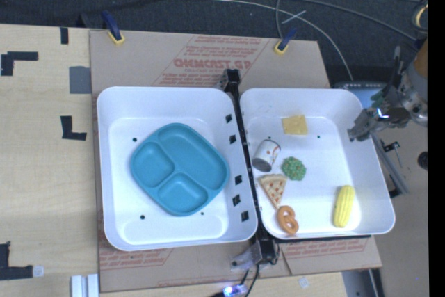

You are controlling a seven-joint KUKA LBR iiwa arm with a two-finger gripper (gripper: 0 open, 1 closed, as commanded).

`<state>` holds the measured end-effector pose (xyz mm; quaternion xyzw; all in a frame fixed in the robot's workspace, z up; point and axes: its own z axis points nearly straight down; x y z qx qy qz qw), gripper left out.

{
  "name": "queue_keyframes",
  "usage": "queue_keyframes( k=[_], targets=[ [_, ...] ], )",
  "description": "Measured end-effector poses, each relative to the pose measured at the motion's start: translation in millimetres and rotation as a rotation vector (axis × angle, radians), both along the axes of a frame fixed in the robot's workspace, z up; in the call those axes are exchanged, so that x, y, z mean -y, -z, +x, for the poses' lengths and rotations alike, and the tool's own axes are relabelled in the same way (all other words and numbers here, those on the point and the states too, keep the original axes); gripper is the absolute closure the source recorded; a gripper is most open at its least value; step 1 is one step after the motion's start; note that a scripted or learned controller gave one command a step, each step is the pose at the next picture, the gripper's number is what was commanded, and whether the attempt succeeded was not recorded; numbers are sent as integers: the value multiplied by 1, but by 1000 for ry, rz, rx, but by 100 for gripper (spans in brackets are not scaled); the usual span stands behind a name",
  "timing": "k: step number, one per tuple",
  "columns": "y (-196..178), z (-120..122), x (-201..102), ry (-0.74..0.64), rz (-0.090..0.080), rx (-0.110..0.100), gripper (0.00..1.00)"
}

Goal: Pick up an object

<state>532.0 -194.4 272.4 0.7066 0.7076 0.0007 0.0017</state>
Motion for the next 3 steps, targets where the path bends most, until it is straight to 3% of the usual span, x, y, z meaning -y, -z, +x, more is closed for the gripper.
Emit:
queue_keyframes(
  k=[2,3],
  targets=[
    [27,18,-113,-5,3,-6,100],
    [38,13,-166,-5,3,-6,100]
  ],
)
